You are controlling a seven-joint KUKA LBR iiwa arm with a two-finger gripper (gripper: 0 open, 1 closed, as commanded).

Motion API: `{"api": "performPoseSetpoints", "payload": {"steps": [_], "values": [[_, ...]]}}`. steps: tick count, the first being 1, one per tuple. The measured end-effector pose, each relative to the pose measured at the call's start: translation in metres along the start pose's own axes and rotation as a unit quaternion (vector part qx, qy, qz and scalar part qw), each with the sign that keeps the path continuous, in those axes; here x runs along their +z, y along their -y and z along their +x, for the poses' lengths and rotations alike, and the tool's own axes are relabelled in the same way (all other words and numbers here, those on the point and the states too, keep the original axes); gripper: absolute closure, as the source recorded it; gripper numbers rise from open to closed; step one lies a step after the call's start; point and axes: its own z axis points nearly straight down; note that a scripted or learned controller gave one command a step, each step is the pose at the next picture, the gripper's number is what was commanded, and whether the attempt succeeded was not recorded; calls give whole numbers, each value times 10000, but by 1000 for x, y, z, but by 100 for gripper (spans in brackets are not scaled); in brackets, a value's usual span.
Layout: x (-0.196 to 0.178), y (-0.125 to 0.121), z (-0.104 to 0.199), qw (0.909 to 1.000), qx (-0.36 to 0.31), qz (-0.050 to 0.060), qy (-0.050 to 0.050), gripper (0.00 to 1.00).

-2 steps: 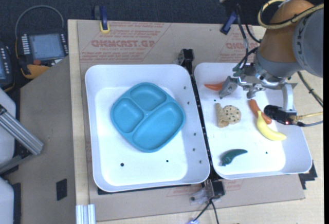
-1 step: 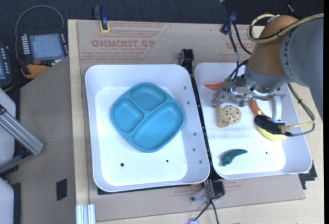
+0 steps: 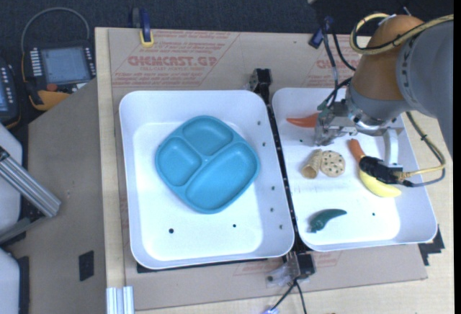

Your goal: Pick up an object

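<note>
light, stiff, slippery plastic banana [image 3: 379,180], best pinched across middle; gripper [image 3: 325,134] near cookie [image 3: 331,162], state unclear.

The counter [image 3: 180,53] is a tan board with faded red lettering along its far edge. On it lie two shallow white bins side by side, the left bin [image 3: 137,161] holding a blue divided plate [image 3: 207,163] (three compartments, turned at a slant). A blue and yellow clamp [image 3: 145,26] grips the board's far edge. Beyond the left corner a small screen device [image 3: 63,64] sits on dark carpet, ringed by a looped black cable [image 3: 50,16].
</note>
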Motion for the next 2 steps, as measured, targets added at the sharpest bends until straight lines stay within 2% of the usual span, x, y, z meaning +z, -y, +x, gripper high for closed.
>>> {"api": "performPoseSetpoints", "payload": {"steps": [2], "values": [[-124, 2, 4, 10000, -7, -36, 9, 100]]}}
